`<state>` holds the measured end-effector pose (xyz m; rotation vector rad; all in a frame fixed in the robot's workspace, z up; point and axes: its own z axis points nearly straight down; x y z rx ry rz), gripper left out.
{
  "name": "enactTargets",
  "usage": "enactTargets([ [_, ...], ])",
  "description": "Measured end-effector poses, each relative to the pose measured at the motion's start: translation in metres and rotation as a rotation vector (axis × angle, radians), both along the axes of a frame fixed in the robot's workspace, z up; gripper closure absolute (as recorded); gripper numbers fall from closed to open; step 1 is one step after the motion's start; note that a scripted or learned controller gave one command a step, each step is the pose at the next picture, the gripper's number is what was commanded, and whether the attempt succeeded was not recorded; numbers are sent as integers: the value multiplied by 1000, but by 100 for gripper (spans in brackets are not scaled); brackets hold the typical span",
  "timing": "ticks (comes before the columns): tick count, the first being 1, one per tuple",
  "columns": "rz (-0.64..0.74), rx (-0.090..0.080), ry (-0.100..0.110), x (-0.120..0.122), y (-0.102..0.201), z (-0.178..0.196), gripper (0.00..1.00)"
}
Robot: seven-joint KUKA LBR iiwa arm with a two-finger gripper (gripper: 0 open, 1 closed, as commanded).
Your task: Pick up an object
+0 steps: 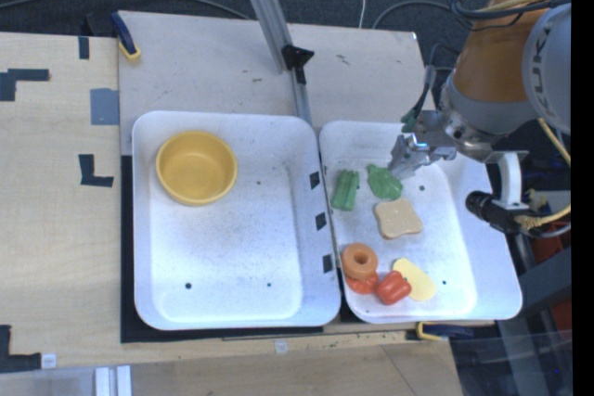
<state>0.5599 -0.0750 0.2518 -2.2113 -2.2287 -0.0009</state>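
Observation:
The right bin (464,292) holds several toy foods: a green ridged piece (345,189), a green leafy piece (383,183), a tan bread slice (398,219), an orange donut (359,259), a red pepper (392,288) and a yellow piece (417,281). My gripper (405,159) hangs low over the back of this bin, right above the green leafy piece and at its upper right edge. From this angle its tips blend with the leafy piece, and no object is visibly lifted.
The left bin (241,292) holds a yellow bowl (196,166) at its back left corner. A slanted metal pole (269,5) stands behind the bins. Cables run across the dark floor at the back. The arm's body (501,60) looms over the right bin's far right side.

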Motion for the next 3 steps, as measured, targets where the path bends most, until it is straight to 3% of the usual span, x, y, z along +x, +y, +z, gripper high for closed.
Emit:
enactTargets([
  [3,-5,-3,2,19,159,-28,100],
])
